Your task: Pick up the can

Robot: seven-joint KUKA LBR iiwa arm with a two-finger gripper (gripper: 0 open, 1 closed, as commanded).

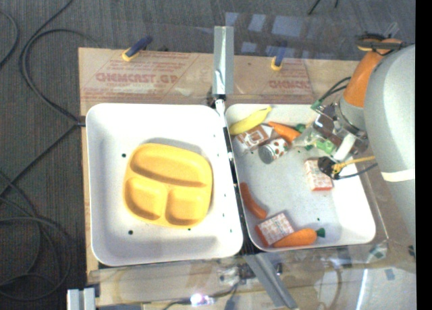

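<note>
- The grey KUKA arm [398,119] with its orange band covers the right rim of the right white bin [351,224], and its bulk takes up the room along that side.
- The left white bin [101,187] touches the right white bin along their shared middle rim and holds a yellow three-compartment plastic tray [169,184], with bare floor all round it.
- The two-finger gripper [331,136] hangs over the right bin's upper right corner, well apart from the can; I cannot tell how its pincer stands.
- A yellow banana [248,120] lies against the right bin's top rim, near its upper left corner.
- Two orange carrots lie in the right bin: one [283,130] below the top rim, one [297,237] by the bottom rim.
- The small dark metal can [271,150] lies on its side in the right bin's upper left part, just beside the upper carrot, with open floor below it.
</note>
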